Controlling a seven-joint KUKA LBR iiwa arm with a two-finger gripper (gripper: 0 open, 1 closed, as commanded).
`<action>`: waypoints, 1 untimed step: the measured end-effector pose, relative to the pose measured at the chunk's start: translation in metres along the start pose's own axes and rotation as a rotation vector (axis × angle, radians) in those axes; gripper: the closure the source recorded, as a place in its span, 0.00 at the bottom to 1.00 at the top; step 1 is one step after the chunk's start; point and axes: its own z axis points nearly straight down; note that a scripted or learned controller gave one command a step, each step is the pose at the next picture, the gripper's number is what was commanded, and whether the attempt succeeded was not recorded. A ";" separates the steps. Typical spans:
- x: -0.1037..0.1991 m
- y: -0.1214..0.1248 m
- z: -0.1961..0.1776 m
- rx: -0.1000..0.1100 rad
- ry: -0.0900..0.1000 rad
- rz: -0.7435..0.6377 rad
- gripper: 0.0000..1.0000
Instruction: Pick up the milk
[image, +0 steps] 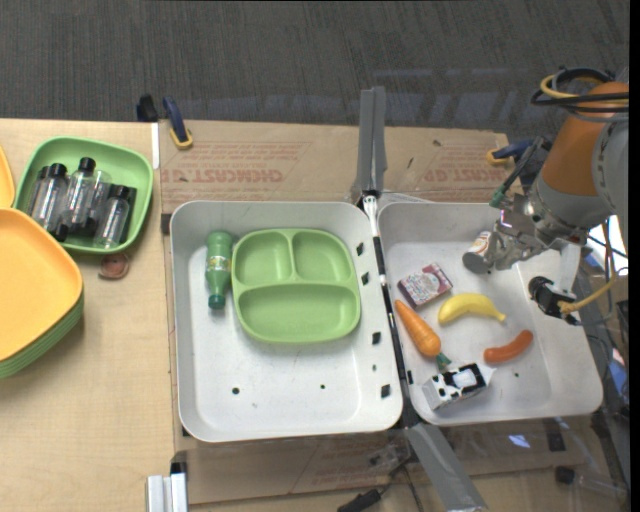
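White and black, the milk carton (455, 384) is lying on its side at the lower left of the right bin (570, 395), just below the carrot (417, 328). I am seeing the gripper (484, 256) hovering at the upper right of that bin, well apart from the milk; I cannot tell how it is set. Banana (472, 309) is sitting between them.

Dark grey ribbed carpet (300, 50) runs across the top, beyond my bench (100, 400). The bench is pale wood at the left, with printed brown cardboard (270, 165) laid flat over its middle and right. Light is even.
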 end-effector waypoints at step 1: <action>0.000 0.000 -0.008 0.002 -0.002 -0.002 1.00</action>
